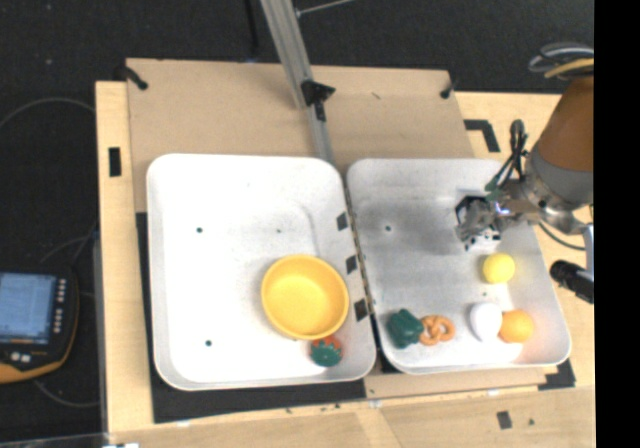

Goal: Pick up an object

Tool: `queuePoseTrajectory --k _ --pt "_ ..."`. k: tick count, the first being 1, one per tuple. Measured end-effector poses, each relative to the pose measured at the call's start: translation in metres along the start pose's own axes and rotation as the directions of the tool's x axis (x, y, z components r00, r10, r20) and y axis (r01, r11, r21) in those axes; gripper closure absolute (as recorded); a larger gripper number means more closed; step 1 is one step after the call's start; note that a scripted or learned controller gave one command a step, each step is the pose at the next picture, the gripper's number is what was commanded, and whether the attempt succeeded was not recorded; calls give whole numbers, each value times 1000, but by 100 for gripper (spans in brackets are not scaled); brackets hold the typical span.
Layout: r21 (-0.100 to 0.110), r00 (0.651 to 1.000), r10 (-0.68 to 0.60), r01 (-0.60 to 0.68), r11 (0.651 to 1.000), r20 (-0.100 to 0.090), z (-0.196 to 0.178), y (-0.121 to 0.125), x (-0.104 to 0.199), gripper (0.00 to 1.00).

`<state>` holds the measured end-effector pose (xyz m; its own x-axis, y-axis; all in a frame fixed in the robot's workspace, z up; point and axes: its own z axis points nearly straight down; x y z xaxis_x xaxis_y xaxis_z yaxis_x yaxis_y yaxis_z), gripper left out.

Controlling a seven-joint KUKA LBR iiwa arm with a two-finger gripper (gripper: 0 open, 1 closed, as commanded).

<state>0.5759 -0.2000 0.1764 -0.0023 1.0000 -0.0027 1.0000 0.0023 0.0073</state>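
Note:
My gripper [481, 226] hangs over the right bin [420, 206], near its right side, just above and left of a yellow ball [498, 268]. Nothing shows between its tips. Along the bin's front edge lie a dark green piece [403, 328], an orange pretzel-shaped piece [437, 329], a white egg-like piece [485, 320] and an orange ball [516, 326]. In the left bin [220, 206] a yellow bowl [304, 296] sits at the front right, with a small red and green object [326, 351] just in front of it.
A grey metal pole [290, 46] slants from the top down to the gap between the bins. A handheld pendant with a screen [35, 321] lies off the bench at the left. The bins rest on a tan board [290, 106].

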Motion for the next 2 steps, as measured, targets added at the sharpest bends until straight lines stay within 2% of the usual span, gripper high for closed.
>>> queuePoseTrajectory --k 1,2 --pt "6 1000 0 0 1000 -1 -60 1 -4 100" --pt "3 1000 -2 2 1000 -1 -87 2 -6 100"
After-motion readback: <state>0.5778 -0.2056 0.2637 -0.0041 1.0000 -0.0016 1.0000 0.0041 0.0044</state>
